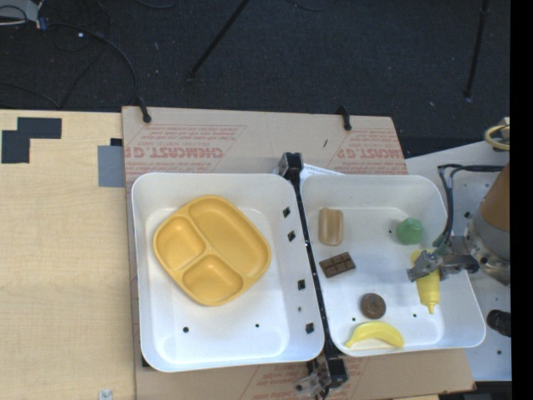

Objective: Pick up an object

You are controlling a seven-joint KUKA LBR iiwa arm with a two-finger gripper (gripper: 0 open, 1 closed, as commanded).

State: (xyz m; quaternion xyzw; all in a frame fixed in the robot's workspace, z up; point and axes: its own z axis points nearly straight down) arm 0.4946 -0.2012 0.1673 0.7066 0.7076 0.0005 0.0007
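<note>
The right bin [454,327] holds a tan bread-like block [331,226], a brown chocolate bar [337,265], a green ball [409,231], a round brown cookie [372,306], a yellow banana [374,336] and a yellow mustard bottle [429,291]. My gripper [436,265] reaches in over the bin's right wall. It sits right at the top end of the mustard bottle and just below the green ball. The bottle's upper part is hidden under the gripper.
In the left bin [158,340] lies a yellow divided plate [211,249]. A black divider [304,257] runs between the two bins. Cardboard [250,144] lies under the bins, and a wooden bench top [58,265] extends to the left.
</note>
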